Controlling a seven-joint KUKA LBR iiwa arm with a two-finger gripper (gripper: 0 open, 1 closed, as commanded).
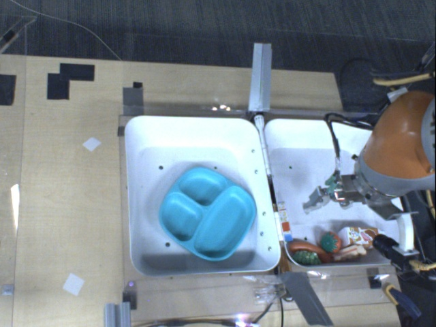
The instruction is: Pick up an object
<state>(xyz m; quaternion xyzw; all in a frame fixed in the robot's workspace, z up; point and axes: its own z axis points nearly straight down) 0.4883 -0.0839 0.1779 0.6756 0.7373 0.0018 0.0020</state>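
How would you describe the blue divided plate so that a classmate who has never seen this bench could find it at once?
Look at the two white bins side by side and take the left bin. The blue divided plate lies on its floor, toward the near side. It is smooth, turquoise and split into three compartments, far larger than the small mixed items heaped along the near edge of the right bin.

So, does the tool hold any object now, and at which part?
It cannot be told. The tool is above the floor of the right white bin, apart from the small objects along its near edge.
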